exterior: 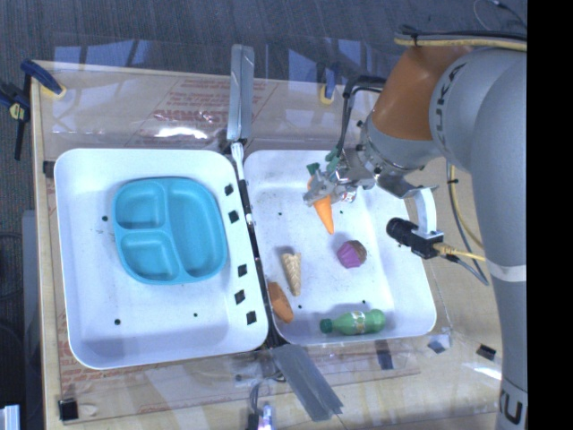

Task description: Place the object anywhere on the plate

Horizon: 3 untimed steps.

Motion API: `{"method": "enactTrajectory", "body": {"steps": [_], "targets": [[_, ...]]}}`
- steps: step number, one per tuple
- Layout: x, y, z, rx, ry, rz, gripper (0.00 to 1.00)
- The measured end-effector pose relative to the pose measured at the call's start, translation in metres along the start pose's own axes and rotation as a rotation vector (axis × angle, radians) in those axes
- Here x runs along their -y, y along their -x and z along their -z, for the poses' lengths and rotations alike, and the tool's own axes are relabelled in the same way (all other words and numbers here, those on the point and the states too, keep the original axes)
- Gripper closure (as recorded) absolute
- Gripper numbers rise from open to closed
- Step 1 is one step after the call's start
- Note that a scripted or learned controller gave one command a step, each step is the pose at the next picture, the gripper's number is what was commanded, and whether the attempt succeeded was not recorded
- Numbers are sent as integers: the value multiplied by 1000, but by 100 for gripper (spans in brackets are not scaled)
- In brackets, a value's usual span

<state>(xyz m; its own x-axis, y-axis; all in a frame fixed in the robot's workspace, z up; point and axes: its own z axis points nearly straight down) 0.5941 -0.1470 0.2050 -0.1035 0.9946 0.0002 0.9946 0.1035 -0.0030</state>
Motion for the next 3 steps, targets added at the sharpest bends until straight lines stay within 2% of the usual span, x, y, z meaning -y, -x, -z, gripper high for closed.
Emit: {"method": "enactTrajectory", "body": {"steps": [1, 2, 3], "targets": [[-13, -95, 24, 0, 0, -19, 100], [9, -183, 52, 0, -2, -109, 100], [9, -183, 52, 0, -2, -110, 0]]}}
